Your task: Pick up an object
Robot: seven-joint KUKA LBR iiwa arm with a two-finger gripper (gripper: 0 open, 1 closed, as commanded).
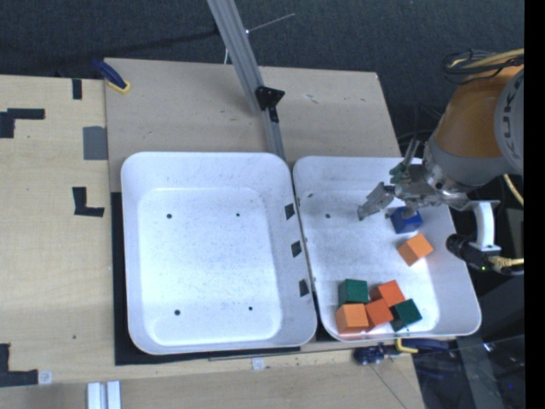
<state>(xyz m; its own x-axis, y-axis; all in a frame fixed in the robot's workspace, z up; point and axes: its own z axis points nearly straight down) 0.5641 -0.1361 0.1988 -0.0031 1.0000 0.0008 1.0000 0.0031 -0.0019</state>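
Camera view: tan wooden bench (204, 100), dark carpet beyond at top of frame. Two white bins: left bin (136, 228), right bin (341, 186). Gripper (383, 196) over right bin, fingers spread, pinching nothing. Blue block (405, 221) just beside it; orange block (415, 249) lower right; green and orange cubes (375, 307) clustered at bin's bottom edge.

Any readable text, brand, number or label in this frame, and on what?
"KU", dark letters cut off by the picture's edge, on the arm beside its orange band.
No other text is readable: the blocks, the white bins and the bench show none.
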